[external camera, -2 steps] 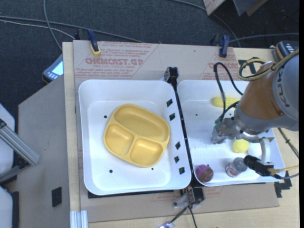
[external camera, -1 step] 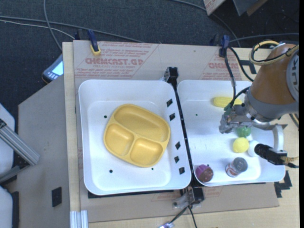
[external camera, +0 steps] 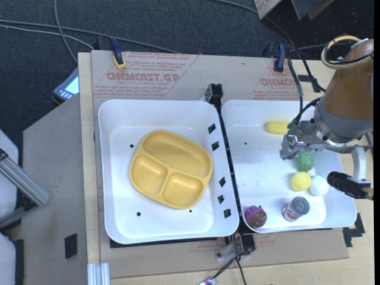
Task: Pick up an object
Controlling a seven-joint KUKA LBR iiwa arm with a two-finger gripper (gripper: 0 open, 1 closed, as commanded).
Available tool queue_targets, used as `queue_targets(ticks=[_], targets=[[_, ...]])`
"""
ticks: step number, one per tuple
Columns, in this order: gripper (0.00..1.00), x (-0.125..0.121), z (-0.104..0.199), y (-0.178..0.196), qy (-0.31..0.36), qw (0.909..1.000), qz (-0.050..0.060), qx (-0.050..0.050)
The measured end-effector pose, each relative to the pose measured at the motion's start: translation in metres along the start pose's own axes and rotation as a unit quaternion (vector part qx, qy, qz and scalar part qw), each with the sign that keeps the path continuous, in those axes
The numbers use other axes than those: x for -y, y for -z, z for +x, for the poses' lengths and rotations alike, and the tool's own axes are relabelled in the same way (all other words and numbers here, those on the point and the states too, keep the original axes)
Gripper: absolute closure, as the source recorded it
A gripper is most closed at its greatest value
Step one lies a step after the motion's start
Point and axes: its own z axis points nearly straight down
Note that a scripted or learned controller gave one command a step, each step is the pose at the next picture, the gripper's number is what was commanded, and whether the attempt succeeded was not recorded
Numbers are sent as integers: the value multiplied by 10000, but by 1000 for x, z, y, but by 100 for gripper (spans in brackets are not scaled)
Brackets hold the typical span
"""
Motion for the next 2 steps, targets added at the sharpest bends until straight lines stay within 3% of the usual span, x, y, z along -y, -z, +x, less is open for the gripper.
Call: queue_targets(ticks=[1,2], targets=[[100,5,4,61,0,10000,-11,1],[100,-28,55,48,24,10000,14,-9]])
